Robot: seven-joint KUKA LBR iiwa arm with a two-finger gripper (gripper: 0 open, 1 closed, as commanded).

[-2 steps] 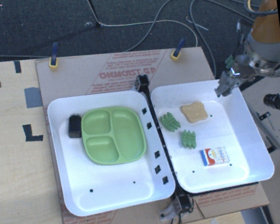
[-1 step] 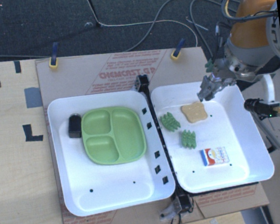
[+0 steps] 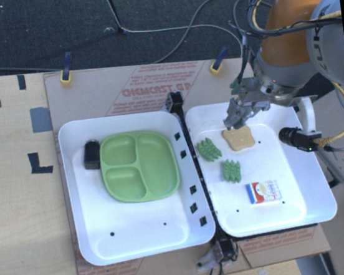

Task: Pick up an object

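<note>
Near edge of right white bin (image 3: 319, 208): small white, blue and red carton (image 3: 264, 191). Then two green toothed plastic pieces (image 3: 231, 170) (image 3: 209, 149). Farther: tan square toast-like slab (image 3: 239, 138), tool (image 3: 235, 119) at its far edge; spread or pressed together, cannot tell. Risk: off-centre contact, slab likely to slide away ungrasped.

Dark carpet (image 3: 32, 26) beyond a cardboard-topped wooden bench (image 3: 17, 204)
</note>
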